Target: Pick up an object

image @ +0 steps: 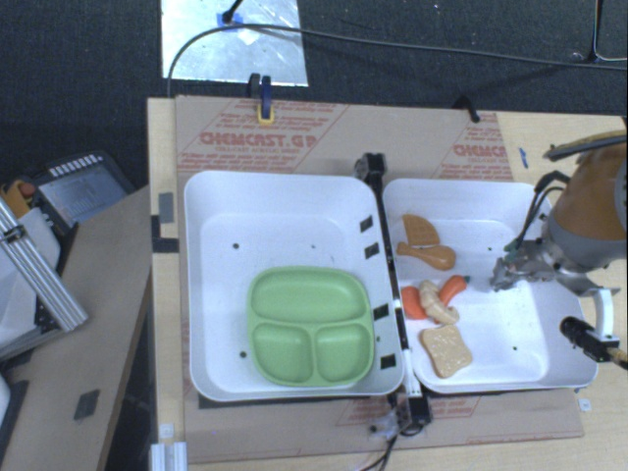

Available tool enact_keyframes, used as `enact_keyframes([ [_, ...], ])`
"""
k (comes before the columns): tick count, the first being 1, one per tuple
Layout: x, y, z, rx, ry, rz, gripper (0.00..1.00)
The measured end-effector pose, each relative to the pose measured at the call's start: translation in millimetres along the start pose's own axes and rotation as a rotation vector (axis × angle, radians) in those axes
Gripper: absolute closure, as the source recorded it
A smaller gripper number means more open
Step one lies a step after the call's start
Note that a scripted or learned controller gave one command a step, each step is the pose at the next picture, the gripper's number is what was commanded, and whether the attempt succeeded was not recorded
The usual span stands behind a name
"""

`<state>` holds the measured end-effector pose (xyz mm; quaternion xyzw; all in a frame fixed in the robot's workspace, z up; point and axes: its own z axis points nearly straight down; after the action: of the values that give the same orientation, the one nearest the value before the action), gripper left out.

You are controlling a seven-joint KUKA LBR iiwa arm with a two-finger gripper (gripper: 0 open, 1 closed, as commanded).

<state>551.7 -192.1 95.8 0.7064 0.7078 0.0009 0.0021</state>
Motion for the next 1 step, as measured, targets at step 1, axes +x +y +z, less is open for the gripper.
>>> enact_keyframes([
  [1,8.0,4.1,-60.4,-0.003,0.0,-0.003,1.0],
])
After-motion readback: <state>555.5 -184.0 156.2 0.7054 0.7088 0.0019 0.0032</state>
